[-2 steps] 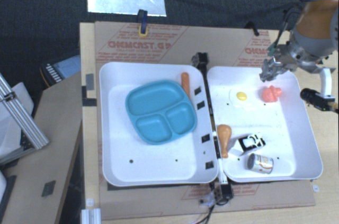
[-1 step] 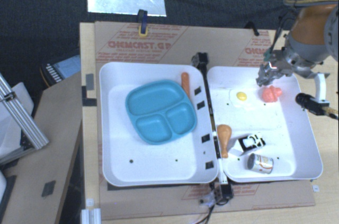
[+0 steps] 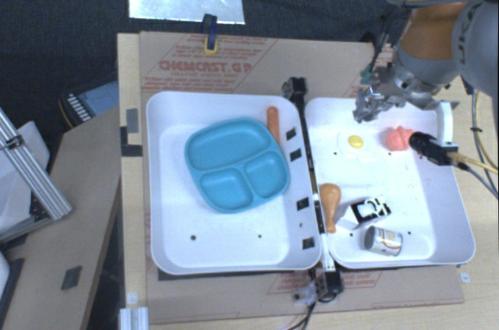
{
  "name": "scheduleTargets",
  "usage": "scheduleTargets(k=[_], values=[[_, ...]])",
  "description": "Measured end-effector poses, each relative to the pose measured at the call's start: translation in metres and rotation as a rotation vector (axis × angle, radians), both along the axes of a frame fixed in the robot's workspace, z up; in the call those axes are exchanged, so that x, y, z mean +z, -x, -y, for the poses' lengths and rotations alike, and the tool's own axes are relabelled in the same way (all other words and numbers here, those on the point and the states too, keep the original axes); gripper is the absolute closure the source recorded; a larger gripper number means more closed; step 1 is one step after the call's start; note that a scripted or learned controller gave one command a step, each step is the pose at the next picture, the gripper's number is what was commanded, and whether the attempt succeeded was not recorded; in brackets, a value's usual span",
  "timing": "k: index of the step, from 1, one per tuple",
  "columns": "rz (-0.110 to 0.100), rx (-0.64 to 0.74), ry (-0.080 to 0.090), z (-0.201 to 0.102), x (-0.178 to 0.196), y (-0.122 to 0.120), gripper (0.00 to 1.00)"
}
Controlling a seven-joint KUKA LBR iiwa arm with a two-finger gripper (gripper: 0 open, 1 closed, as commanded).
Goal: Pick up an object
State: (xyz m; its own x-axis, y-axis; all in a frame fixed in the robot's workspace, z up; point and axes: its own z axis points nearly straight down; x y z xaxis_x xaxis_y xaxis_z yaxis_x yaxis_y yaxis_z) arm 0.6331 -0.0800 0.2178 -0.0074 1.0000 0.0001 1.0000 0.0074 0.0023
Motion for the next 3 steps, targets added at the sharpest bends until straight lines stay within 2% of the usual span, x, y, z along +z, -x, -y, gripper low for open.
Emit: scheduleTargets(k=[1, 2, 3], values=[[0.0, 0.001, -0.001, -0.053, 0.001, -0.006, 1.0], [-0.001, -0.001, 0.0, -0.104, -0.007, -0.001, 1.0], [0.0, 0.002, -0.001, -0.162, 0.007, 0.008, 1.0]])
